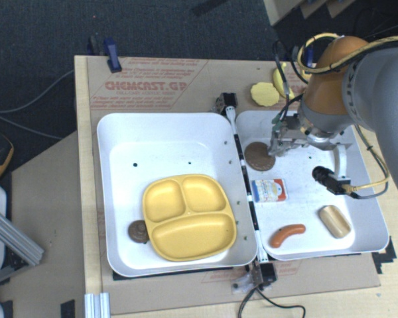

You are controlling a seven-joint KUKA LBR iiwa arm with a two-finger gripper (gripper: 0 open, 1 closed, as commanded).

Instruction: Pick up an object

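Gripper sits low in the right bin, at about 10 o'clock of it, right beside the brown disc; likely lining up on that. Jaw state: cannot tell from this angle. Other candidates are spread apart, so easy access: small carton at centre-left, sausage at 7, bread roll at 5. Left bin holds the yellow divided tray, a brown piece touching its 9 o'clock edge.

Arm: grey, entering from the right, bent downward.
Wrist: orange band, tilted left.
Gripper: lowered, pointing down-left.
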